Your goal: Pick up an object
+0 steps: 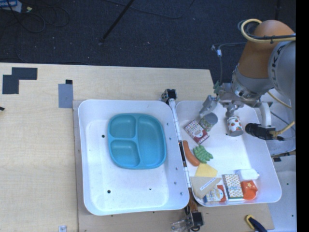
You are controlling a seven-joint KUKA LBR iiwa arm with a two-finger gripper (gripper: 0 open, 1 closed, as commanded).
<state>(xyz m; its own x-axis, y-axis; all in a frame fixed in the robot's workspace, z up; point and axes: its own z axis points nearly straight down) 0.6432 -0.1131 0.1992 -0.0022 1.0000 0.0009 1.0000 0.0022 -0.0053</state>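
Nearest to the camera, small packets (227, 186) are lying at the front of the right bin (270, 178). Going from the left, a blue divided plate (136, 140) is sitting in the left bin (91, 178). An orange carrot (190, 156) is lying with its long axis slanting toward the front right, a green toy (203, 153) touching it. Further right, the gripper (223, 111) is hovering over a grey can (208, 119) and a small cup (234, 124); whether its jaws are open I cannot tell.
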